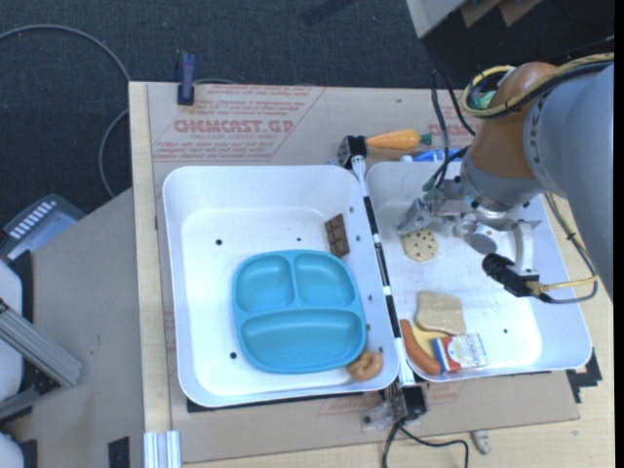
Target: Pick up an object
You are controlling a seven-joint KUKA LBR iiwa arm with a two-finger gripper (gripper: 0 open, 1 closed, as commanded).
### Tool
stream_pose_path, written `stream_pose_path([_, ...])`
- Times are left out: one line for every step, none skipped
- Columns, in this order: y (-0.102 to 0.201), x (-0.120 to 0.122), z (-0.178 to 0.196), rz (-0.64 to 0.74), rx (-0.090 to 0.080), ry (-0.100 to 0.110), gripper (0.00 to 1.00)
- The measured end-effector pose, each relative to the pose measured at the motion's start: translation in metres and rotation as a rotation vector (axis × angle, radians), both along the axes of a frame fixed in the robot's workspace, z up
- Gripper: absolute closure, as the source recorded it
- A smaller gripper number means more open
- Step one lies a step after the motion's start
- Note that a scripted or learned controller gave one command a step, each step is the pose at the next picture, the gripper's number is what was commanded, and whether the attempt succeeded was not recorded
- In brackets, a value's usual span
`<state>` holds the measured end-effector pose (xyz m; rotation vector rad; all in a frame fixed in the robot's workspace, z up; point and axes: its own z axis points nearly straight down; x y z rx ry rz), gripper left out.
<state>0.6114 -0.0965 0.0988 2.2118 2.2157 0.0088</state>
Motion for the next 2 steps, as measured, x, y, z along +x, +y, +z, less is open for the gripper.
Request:
stream_pose_path([-0.003, -0.003, -0.014, -0.001, 0.003, 0.013, 0.0])
stream_pose_path([-0.003, 0.0, 0.0, -0.001, -0.001, 0.0, 1.0])
